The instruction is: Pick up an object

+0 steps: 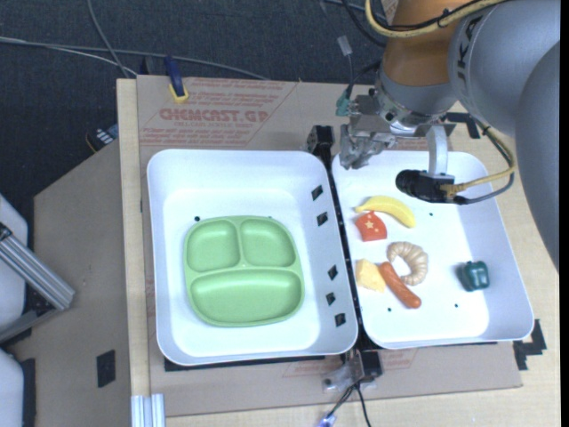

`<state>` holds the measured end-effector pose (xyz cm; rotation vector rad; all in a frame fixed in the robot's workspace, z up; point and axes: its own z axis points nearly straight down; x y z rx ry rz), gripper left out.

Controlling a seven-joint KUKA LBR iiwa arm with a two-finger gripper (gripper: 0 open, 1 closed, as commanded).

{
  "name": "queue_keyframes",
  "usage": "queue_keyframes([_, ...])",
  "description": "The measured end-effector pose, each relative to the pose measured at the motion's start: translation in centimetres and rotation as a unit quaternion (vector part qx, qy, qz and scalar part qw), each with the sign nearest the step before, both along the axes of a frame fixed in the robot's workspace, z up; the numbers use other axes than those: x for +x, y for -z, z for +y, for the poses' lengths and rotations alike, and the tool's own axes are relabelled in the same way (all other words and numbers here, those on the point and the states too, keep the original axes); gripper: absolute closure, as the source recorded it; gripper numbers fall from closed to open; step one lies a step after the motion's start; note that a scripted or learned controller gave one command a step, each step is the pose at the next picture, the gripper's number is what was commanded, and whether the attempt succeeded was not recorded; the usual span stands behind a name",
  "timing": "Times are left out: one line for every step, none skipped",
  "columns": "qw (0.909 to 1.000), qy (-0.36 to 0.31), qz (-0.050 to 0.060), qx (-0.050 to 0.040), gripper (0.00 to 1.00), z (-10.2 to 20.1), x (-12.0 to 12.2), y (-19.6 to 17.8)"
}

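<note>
Pincer (360,152), its state beyond telling from this angle, hangs over the far-left corner of the right bin (498,247), and the nearest pick, a banana (388,208), lies nearer the camera, long axis running left-right.

The tabletop (222,118) — brown board printed with red lettering — filled mid-frame; two white bins lay side by side on it, the left bin (169,238) and right bin (498,265).
</note>
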<state>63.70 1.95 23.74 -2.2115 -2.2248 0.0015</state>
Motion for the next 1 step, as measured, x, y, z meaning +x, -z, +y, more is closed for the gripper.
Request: queue_keyframes([1.0, 0.0, 0.0, 0.0, 1.0, 5.36, -1.15, 1.52])
